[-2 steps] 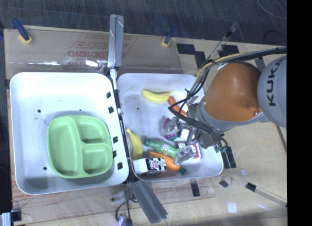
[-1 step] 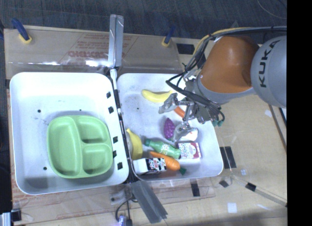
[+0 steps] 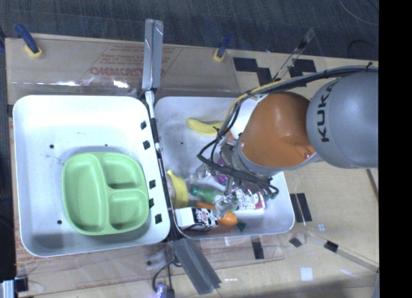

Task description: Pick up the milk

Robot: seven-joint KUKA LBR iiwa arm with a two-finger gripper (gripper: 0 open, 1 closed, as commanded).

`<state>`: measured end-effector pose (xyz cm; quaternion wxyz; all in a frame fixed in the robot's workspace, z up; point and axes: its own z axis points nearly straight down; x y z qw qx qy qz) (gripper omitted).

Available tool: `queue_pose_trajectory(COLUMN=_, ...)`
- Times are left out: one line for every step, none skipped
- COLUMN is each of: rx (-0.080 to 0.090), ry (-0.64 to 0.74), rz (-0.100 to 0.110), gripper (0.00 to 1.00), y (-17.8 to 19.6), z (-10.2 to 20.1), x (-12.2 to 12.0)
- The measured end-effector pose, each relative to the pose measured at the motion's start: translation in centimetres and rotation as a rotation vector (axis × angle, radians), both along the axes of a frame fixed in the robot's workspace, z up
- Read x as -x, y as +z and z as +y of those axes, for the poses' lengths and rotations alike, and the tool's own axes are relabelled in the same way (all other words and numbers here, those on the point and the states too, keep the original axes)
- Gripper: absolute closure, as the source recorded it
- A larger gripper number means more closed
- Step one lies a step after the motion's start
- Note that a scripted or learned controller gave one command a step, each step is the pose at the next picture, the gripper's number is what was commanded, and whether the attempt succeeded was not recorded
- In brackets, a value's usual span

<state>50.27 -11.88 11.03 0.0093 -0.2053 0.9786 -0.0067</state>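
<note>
I see one milk carton (image 3: 195, 217) lying on its side at the near edge of the right bin (image 3: 174, 113), beside one carrot (image 3: 226, 219). It looks light, stiff and boxy; I'd pinch its flat sides. One banana (image 3: 203, 126) lies farther back. The arm (image 3: 283, 129) covers the gripper's state; I cannot tell it.

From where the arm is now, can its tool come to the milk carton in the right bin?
Probably yes. The milk carton lies at the front edge of the right bin, uncovered from above, just beside the arm. A carrot and other food crowd against it, which may hinder a clean grip.
</note>
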Motion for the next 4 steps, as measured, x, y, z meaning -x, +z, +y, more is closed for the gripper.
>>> queue_pose_trajectory(rx=-0.008, ry=0.018, rz=0.018, gripper=0.0, y=9.2, z=-6.6, x=-0.7)
queue_pose_trajectory(rx=-0.01, ry=0.05, rz=0.023, gripper=0.0, y=-1.9, z=-1.3, x=-2.8)
queue_pose_trajectory(rx=-0.01, ry=0.055, rz=0.022, gripper=1.0, y=-0.9, z=-1.1, x=-2.9)
queue_pose_trajectory(rx=-0.01, ry=0.054, rz=0.022, gripper=0.0, y=-0.9, z=-1.1, x=-2.9)
